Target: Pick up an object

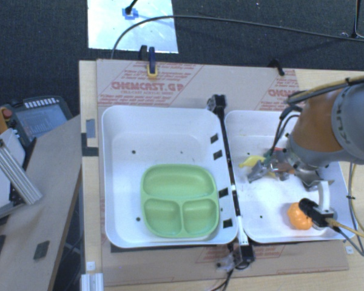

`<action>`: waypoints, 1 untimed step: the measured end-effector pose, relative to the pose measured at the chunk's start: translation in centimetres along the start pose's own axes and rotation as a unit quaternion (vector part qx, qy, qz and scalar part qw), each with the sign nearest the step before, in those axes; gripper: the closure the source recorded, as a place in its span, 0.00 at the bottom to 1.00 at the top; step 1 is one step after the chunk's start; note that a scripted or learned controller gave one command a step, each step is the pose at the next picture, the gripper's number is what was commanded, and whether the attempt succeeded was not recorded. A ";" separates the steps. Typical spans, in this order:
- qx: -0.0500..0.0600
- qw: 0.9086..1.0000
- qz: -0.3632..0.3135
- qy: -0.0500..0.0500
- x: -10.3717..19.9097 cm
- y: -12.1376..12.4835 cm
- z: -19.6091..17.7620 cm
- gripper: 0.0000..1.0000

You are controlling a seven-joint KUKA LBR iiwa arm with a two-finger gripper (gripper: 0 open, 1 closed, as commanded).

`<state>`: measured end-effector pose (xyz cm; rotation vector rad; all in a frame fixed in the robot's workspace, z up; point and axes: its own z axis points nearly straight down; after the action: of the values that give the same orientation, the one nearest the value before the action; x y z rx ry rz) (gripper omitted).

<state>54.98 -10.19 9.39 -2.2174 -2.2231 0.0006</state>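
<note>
One yellow object (pixel 251 160) lies in the right bin (pixel 250 125), just beside the gripper (pixel 259 173) on its far side; whether they touch is too blurred to tell. One orange object (pixel 297 216) sits near that bin's front right corner, partly hidden by the arm (pixel 333 126). The left bin (pixel 139 132) holds one green three-compartment plate (pixel 181 200). Whether the gripper is clenched or released cannot be made out.
</note>
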 end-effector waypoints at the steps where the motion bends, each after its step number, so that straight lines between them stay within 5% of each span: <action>1: -0.001 1.000 0.001 0.000 0.0 0.1 1.0 0.00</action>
<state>55.04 -10.19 8.44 -2.2210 -2.2217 -0.0003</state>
